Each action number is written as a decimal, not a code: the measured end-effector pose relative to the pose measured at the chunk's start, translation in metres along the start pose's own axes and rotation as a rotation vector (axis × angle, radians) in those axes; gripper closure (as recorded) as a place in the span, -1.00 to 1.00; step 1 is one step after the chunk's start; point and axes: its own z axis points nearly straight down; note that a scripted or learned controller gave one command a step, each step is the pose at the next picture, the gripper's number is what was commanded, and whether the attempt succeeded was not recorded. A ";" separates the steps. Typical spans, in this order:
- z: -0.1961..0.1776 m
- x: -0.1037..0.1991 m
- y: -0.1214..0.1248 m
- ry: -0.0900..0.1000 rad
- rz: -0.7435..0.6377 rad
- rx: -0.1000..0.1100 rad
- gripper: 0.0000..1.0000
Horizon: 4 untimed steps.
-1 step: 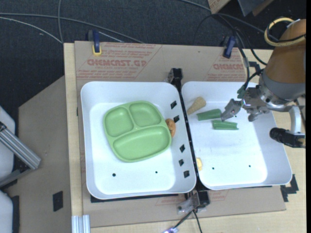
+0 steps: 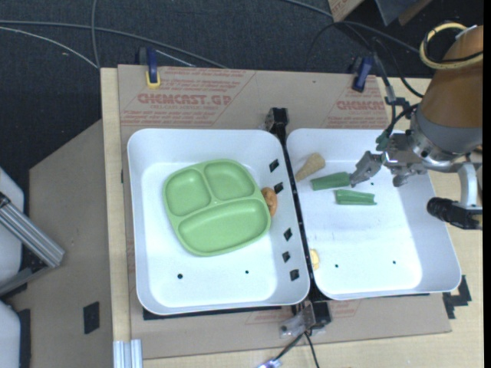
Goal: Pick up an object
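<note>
In the right bin [image 2: 430, 274] a tan wedge-shaped piece [image 2: 311, 165] lies at the upper left. Beside it are two green pieces: one flat strip [image 2: 330, 181] and one bar [image 2: 355, 198] just below it. My gripper [image 2: 381, 173] hangs over the upper part of this bin, to the right of the green pieces. Its two fingers are spread open with nothing between them; the left fingertip [image 2: 361, 176] is close to the flat strip's right end.
The left bin [image 2: 153, 274] holds a green divided plate [image 2: 217, 205] with a small orange-brown item [image 2: 270, 200] at its right rim. A small yellow bit [image 2: 313, 260] sits at the right bin's left wall. A black divider [image 2: 285, 198] separates the bins.
</note>
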 end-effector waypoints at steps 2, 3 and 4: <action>0.110 0.008 0.000 0.001 0.001 0.005 -1.00; 0.127 0.008 0.000 0.000 0.001 0.002 -1.00; 0.116 0.009 0.000 0.001 0.001 0.001 1.00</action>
